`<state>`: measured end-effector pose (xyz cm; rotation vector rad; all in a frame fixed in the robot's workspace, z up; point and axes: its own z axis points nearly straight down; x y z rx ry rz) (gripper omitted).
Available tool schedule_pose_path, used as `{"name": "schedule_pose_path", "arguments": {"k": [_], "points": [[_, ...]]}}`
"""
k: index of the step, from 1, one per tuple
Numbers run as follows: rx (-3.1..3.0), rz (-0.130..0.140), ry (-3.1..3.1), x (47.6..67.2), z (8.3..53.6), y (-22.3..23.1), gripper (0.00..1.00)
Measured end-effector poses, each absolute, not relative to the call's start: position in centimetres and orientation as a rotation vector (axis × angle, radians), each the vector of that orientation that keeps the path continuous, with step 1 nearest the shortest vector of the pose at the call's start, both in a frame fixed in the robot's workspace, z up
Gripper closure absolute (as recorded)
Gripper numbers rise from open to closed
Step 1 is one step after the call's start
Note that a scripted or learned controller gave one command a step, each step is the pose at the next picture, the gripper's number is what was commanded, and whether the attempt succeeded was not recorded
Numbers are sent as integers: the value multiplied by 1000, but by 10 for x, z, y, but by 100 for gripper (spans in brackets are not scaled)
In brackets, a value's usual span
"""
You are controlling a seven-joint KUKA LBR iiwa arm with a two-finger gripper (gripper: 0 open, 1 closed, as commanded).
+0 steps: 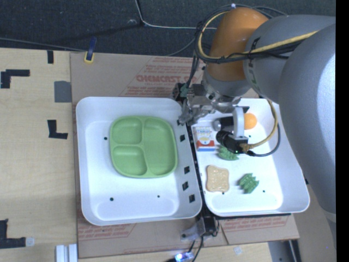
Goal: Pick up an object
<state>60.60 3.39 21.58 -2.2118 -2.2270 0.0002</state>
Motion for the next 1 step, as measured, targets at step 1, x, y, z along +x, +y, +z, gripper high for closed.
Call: {"name": "schedule_pose_path", "arguments": {"k": [1], "points": [[-2214,0,-2227,622,215,79,100]]}}
